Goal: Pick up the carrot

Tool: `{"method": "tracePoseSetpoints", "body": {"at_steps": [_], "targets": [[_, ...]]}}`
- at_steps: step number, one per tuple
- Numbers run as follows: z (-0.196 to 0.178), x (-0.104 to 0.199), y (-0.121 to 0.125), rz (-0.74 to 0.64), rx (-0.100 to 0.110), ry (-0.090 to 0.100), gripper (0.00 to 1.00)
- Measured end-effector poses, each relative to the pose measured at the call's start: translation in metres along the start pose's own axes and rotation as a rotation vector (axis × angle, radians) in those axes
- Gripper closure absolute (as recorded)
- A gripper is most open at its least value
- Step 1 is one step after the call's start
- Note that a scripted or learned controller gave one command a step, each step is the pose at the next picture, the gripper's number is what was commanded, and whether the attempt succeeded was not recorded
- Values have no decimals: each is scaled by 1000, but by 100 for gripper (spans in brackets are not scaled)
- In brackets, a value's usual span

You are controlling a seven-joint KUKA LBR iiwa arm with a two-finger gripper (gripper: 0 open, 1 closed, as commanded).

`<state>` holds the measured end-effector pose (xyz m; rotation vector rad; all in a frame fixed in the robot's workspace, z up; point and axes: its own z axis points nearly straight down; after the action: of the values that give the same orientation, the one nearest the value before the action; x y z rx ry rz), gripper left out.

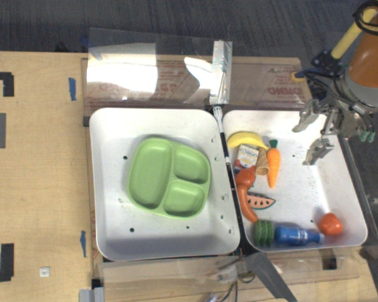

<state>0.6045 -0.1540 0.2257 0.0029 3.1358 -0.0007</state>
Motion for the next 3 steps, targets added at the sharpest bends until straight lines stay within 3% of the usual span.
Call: {"method": "tracePoseSetpoints", "body": {"at_steps": [1,2,3], "targets": [[125,-16,-10,-10,3,-9,0],[136,1,32,58,1,-5,0],[135,28,57,115,1,-7,0]]}}
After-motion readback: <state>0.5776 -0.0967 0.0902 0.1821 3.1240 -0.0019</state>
